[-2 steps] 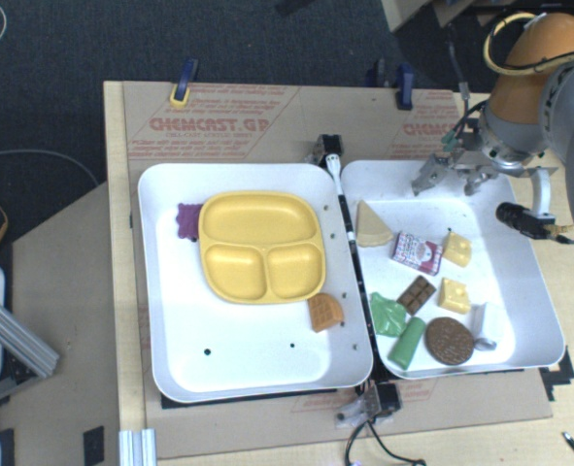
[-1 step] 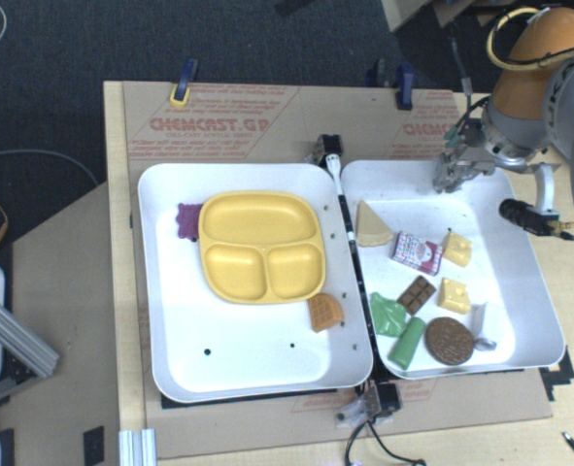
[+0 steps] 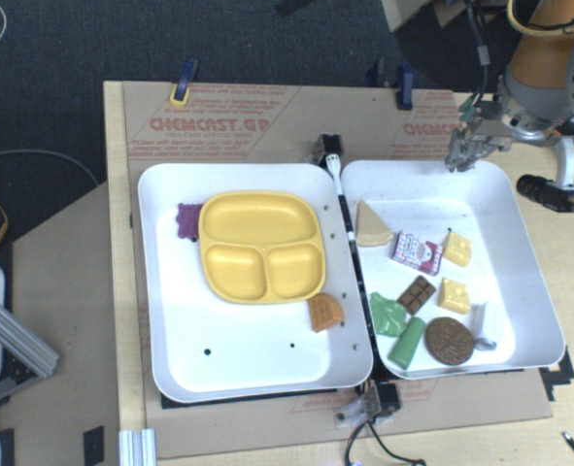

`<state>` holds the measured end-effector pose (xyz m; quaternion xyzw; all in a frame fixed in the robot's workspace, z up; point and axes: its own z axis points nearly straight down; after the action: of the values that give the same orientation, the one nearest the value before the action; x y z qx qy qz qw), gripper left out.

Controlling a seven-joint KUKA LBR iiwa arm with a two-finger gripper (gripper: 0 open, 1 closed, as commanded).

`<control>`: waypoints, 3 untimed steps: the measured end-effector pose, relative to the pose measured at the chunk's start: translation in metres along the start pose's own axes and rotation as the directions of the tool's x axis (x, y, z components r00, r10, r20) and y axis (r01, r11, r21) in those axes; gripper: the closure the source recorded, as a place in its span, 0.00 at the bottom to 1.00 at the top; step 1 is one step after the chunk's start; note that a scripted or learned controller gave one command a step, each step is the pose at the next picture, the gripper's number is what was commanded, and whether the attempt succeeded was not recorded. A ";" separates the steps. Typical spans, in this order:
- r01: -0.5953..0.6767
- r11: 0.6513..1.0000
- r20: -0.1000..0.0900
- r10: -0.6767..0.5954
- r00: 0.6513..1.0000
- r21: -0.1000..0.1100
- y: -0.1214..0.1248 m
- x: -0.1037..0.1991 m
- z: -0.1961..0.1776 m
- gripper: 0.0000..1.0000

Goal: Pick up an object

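**Ana:** At nine o'clock on the bench sits the left bin (image 3: 160, 289). What is inside, and why does it lie so?

**Ben:** A yellow divided tray (image 3: 262, 246) takes the upper middle of it. A purple piece (image 3: 187, 219) looks out from under the tray's nine o'clock edge, so I judge the tray half covers it. At the tray's five o'clock corner, touching or almost touching it, is a small orange-brown block (image 3: 326, 312). It lies near the bin's right wall, which would crowd one side of a grasp.

**Ana:** And at three o'clock?

**Ben:** The right bin (image 3: 520, 260) keeps the small things, gathered in its lower half. A pale wedge (image 3: 372, 225) rests at ten o'clock by the wall. Then come a red and white packet (image 3: 415, 251), two yellow cubes (image 3: 457, 250), a brown chocolate piece (image 3: 417, 294), a green leafy piece (image 3: 387, 314), a green cylinder (image 3: 406, 344) and a round brown cookie (image 3: 450, 340). The last three lie just beside each other, so they are harder to take alone.

**Ana:** Which one is the target?

**Ben:** The task names none. Any of these may serve; the packet and the wedge stand more apart.

**Ana:** Where is the gripper (image 3: 460, 159)?

**Ben:** At one o'clock, over the far rim of the right bin, hanging from the grey and orange arm (image 3: 544, 56). It is well apart from every object and nothing is between its tips. Whether it is open or closed, I cannot tell; it is too small and dark.
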<state>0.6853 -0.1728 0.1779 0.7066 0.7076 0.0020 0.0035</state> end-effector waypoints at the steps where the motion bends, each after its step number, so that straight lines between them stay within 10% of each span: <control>1: 0.000 1.000 0.000 0.000 1.000 0.001 0.002 0.000 -0.050 1.00; 3: 0.002 1.000 -0.004 -0.002 1.000 0.011 -0.064 0.080 -0.069 1.00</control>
<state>0.6209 -0.0928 0.2463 0.7059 0.7083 -0.0004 -0.0019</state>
